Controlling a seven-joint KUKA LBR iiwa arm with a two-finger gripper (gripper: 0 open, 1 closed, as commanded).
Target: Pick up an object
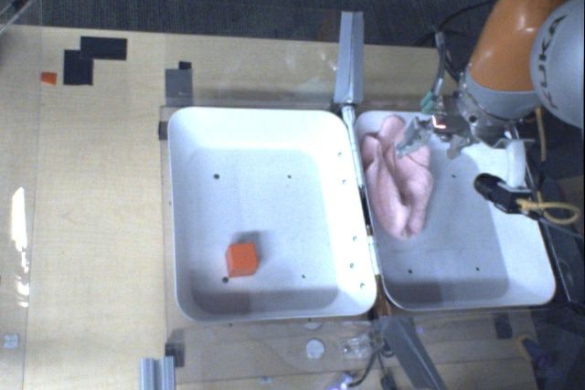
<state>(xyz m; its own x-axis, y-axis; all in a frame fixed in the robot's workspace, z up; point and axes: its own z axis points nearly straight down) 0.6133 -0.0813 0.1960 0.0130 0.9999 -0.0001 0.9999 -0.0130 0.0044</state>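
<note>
- The surface (91, 224) is pale wood and fills most of the frame. It carries two white bins side by side.
- The arm (526, 32) enters at the upper right of the frame, grey with an orange band.
- The left bin (265, 137) lies in the centre of the frame. The right bin (484, 274) touches its right wall.
- One pink cloth (399, 183) lies crumpled in the upper left part of the right bin, just beside the wall between the bins.
- The gripper (428, 129) is above the upper right edge of the cloth, near the top of the right bin. I cannot tell if it is wide or narrow, and I see nothing held in it.
- One orange block (242, 259) sits in the lower left part of the left bin, well apart from the gripper.
- Count: two bins, one cloth, one block, one arm.
- Risk, in my judgement: the gripper is over the edge of the cloth and not over its middle, so it may close on a thin fold only and the cloth may slip out when the arm goes up.
- Another risk: the cloth lies close to the wall, so the gripper may hit the rim if it comes down more to the left.
</note>
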